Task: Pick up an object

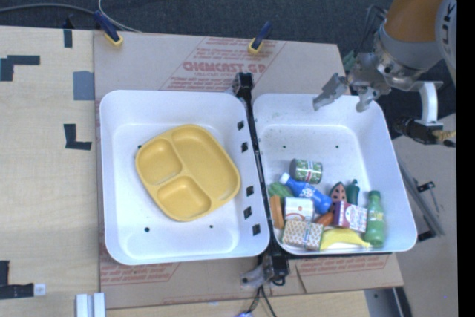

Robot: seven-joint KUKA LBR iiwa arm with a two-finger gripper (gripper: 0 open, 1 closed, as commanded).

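Cardboard [215, 67] covered the bench beneath two white bins, and we saw the left bin [122, 159] holding a yellow divided tray [187, 171]. We saw the right bin [326, 134] with small objects heaped in its near corner, among them a green can [306, 171], a blue bottle [310, 197] and a banana [345, 239]. Above that bin's far rim the gripper [344, 96] hung with fingers spread apart, holding nothing.
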